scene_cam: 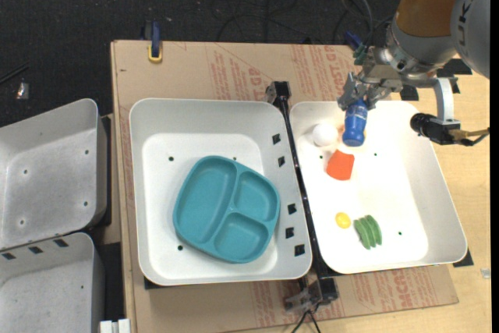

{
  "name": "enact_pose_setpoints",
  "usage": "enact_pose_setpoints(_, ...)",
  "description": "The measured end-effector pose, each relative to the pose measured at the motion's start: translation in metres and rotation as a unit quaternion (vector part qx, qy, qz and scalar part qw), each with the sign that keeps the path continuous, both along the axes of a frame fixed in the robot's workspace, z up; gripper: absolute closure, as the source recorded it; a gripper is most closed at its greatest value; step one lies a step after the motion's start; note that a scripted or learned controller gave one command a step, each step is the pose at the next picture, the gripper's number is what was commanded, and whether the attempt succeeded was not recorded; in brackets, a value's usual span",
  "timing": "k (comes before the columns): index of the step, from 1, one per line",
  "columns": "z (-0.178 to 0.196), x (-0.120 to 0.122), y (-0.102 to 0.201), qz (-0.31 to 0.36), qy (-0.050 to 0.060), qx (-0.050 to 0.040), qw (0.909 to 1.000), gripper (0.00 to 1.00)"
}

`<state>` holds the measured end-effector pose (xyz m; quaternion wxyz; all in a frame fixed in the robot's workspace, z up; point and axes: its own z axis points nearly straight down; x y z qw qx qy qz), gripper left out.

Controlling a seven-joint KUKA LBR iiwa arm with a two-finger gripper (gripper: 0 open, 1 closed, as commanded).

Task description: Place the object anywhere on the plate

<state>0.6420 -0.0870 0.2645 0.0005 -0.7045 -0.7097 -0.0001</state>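
Note:
A teal plate (226,208) with three compartments lies in the left bin (148,168). Over the back of the right bin (421,191), my gripper (359,107) points down and is shut on the top of a blue cylinder (355,129), which hangs upright below the fingers. The cylinder's lower end is just above the bin floor, beside a white ball (322,134) and behind an orange block (340,165). The plate is well to the left of the gripper, across the divider between the bins.
A small yellow piece (343,221) and a green ribbed item (368,231) lie near the right bin's front. A black clamp rail (292,168) runs between the bins. Spare white trays (47,168) sit at far left.

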Motion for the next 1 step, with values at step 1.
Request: enact_pose_setpoints(1,-0.0007,-0.0027,0.0521,0.000,0.000,0.0001,1.0000,1.00)
